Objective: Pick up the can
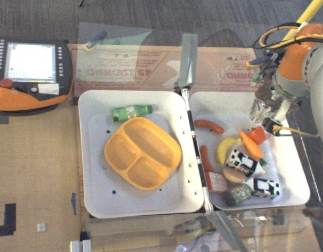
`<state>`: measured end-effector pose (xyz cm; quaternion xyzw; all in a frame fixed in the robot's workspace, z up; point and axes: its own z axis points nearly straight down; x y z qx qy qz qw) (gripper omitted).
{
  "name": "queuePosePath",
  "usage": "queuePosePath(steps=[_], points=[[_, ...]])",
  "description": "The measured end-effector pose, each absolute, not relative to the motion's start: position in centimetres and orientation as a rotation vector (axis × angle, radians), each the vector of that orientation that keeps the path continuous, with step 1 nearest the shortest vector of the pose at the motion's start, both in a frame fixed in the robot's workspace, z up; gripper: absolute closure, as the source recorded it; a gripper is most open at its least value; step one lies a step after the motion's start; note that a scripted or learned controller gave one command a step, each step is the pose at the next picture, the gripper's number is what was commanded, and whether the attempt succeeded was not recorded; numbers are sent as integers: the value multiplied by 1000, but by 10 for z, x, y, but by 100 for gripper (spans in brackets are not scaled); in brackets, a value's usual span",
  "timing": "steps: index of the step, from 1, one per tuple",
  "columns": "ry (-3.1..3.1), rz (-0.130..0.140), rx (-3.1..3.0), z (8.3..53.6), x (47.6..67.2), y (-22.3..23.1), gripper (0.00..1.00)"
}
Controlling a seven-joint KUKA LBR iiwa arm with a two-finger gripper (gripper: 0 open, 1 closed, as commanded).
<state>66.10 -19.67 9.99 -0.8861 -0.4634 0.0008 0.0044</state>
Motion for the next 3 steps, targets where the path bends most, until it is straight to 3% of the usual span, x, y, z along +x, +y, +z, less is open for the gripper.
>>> queuePosePath(steps=[1, 3], points=[[-1242, 3, -2885, 107, 668, -210, 100], [-961, -13, -2988, 87, 587, -212, 100]])
